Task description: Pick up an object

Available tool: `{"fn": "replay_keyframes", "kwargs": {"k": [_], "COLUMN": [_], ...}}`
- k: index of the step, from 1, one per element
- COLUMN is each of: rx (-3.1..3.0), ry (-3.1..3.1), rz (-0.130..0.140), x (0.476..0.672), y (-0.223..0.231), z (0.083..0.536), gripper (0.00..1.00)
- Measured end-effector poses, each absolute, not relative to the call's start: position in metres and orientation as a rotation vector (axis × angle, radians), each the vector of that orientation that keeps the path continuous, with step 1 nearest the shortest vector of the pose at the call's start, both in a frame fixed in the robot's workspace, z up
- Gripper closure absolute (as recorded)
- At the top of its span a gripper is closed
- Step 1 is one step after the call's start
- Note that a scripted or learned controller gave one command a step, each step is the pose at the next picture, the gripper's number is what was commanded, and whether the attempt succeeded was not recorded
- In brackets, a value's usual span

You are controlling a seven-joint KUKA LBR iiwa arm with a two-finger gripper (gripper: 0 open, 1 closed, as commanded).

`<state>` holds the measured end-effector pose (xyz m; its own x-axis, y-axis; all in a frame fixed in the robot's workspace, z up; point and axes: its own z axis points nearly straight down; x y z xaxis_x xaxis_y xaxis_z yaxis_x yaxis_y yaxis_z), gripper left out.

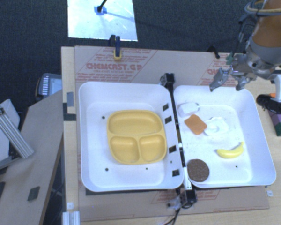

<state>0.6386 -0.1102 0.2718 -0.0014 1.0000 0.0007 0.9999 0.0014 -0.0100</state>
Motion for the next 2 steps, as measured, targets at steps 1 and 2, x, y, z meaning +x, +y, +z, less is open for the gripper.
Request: {"fn": "replay_keyframes", "kwargs": {"k": [1, 2], "rx": [-2.219, -2.215], "ry": [-2.226, -2.226], "rz": [-0.001, 0.001], "x": [0.64, 0.644], "y": [-0.11, -0.105], "z": [0.279, 0.237], "gripper": [0.0, 0.0]}}
